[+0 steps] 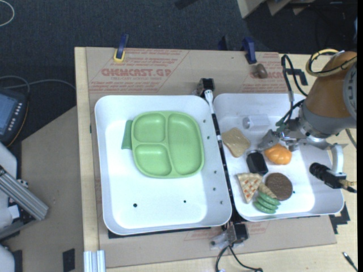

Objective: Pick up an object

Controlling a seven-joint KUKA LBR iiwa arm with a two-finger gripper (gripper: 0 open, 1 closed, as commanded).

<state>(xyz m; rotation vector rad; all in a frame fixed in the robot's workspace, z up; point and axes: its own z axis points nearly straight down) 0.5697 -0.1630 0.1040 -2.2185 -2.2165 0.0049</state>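
Green pea pod [266, 202], pizza slice [248, 186] and brown cookie [279, 185] crowded the right bin [323, 205]. Gripper [274, 142] stood beside the round orange fruit [279, 155]; whether it was spread, I could not tell.

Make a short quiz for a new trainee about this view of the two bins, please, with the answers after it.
1. True or false: the green divided plate lies in the left bin.
2. Which thing is nearest the gripper? A) orange toy fruit B) pizza slice C) brown round cookie
3. Fill in: the black block lies in the ____ bin.

Key
1. True.
2. A; the fruit lies just under the gripper.
3. Right.
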